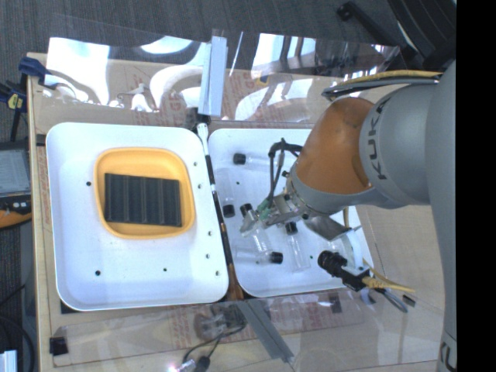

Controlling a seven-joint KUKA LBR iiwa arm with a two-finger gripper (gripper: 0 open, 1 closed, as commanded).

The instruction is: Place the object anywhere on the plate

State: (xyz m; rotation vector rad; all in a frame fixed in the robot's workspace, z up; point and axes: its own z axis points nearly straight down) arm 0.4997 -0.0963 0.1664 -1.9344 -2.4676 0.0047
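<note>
Arm (387,146) is closest to the lens: grey body with the orange band bulking over the right bin (232,277), wrist angled down toward that bin's middle. Gripper (267,215) sits low over the bin floor, but clear plastic and cabling clutter the tip, so we cannot tell its state or whether it has anything. The object to move we can't pick out with confidence; we read a pale, see-through shape (271,242) just below the tip as the likely candidate, lying on the floor of the right bin, with several small black fittings around it. Left bin (62,208) holds the plate (143,165): yellow, rounded-square, with a dark ribbed insert (146,200) filling its centre. Nothing else appears to sit on it. The two bins touch along a central divider, so the plate is well apart from the tip. Our judgement: the pick isn't confirmed yet. We'd verify a solid grasp before lifting, clear the divider rim with margin, then lower over the plate's middle and release low so a light part doesn't bounce off. Main risk: closing on air.
</note>
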